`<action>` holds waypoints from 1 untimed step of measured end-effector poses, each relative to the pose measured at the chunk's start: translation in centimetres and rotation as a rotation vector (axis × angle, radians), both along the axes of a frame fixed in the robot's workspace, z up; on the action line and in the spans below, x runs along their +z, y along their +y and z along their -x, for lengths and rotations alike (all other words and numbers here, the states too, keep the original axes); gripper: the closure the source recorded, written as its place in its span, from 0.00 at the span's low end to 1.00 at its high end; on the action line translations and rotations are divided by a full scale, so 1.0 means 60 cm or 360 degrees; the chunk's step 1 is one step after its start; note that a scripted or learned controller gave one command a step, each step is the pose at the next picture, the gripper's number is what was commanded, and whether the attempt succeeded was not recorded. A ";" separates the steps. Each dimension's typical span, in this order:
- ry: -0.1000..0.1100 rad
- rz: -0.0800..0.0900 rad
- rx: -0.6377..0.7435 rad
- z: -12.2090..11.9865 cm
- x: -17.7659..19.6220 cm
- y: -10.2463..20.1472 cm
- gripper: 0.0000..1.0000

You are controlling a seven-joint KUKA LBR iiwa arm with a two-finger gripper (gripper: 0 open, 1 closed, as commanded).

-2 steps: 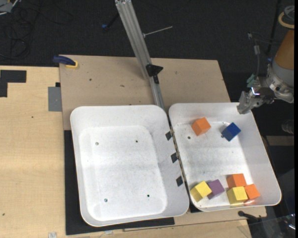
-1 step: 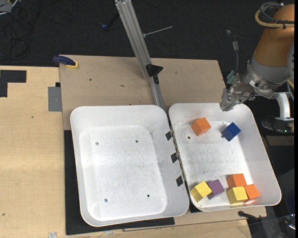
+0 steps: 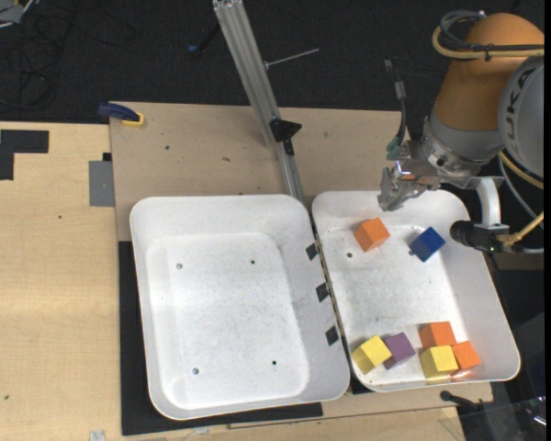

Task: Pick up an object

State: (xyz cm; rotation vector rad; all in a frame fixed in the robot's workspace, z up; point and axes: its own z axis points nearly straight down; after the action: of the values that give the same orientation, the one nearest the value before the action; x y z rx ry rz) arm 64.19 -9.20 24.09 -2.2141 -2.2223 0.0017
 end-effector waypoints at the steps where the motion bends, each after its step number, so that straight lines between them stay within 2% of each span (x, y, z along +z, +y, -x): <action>1: 0.0001 -0.0001 0.0000 0.007 -0.015 0.093 1.00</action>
State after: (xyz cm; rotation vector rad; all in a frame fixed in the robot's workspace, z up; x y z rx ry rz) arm 63.78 -3.64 23.18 -2.2137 -2.2217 0.0021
